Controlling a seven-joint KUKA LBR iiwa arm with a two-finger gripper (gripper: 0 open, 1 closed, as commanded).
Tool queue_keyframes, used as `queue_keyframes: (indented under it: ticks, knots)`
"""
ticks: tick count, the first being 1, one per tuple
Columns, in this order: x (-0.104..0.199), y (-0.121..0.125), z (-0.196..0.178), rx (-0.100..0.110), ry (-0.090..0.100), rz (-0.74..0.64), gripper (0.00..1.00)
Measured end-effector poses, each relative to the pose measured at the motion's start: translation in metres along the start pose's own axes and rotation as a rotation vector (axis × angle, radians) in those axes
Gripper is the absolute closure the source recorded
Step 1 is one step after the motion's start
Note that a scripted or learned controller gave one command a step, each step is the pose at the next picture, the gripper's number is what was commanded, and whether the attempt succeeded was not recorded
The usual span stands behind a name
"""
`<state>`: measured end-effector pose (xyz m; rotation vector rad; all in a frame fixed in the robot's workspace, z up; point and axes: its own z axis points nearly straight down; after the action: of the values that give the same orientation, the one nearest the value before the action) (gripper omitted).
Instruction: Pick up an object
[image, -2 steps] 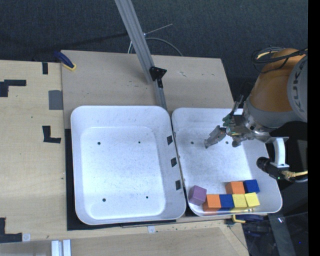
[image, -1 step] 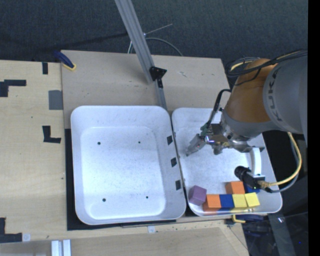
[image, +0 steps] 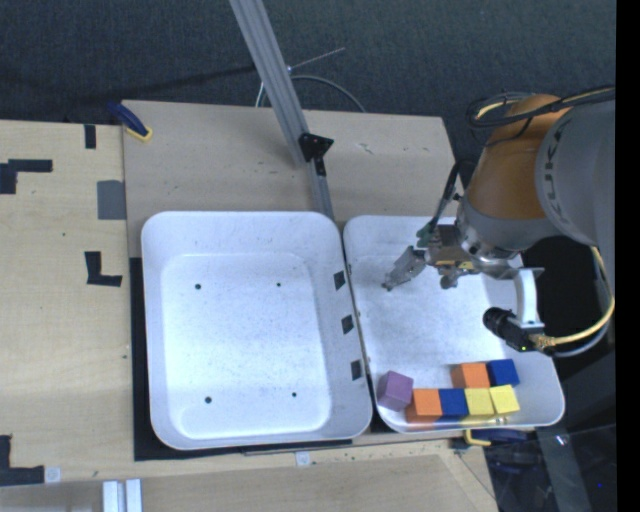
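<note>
Above the right bin (image: 400, 240), gripper (image: 420, 268) with fingers apart, holding nothing, well clear of the blocks (image: 455, 392).

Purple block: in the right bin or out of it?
In. The purple block rests on the right bin floor at its near-left corner, beside the row of orange, blue and yellow blocks.

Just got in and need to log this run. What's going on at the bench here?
The arm's gripper hangs over the upper part of the right bin with nothing between its fingers. The blocks sit clustered along that bin's near edge: a purple block, orange, blue and yellow ones beside it. The left bin is beside it.
</note>
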<state>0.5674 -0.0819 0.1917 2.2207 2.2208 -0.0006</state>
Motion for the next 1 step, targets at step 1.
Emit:
queue_keyframes:
  ticks: [1]
  knots:
    - [0.0022, -0.0010, -0.0096, 0.002, 0.002, -0.003, 1.00]
